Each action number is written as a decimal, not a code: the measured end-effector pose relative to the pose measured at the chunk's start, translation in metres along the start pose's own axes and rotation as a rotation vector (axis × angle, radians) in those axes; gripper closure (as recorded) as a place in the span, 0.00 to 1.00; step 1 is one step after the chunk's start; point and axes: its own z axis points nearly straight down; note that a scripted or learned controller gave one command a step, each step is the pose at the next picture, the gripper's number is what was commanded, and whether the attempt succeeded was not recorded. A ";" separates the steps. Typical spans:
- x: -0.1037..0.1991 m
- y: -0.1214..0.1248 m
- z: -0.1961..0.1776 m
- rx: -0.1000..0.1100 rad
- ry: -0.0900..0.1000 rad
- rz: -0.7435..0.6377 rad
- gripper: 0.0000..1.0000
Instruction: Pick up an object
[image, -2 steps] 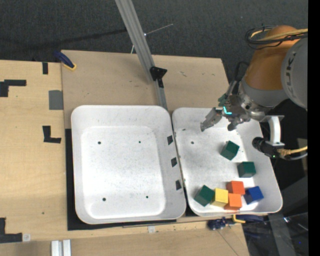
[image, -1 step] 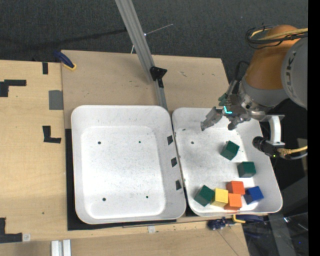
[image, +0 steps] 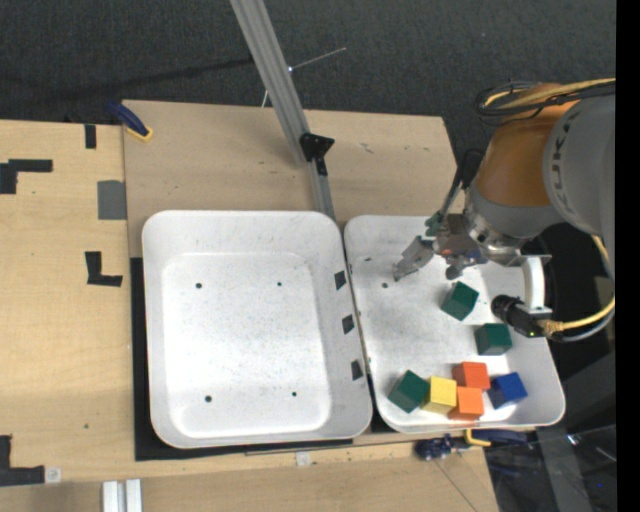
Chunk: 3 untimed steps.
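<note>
The tool (image: 432, 258) hangs over the right bin (image: 375, 300) with fingers spread, nothing between them; nearest, at its five o'clock, lies a green cube (image: 461, 301), apart from the cluster by the bin's near rim; better to centre above it, then descend squarely.
</note>
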 end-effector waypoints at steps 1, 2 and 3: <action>-0.004 0.000 0.064 0.002 0.000 0.000 0.00; -0.003 -0.001 0.101 0.000 0.000 -0.001 0.00; -0.002 0.000 0.089 -0.003 0.002 -0.002 1.00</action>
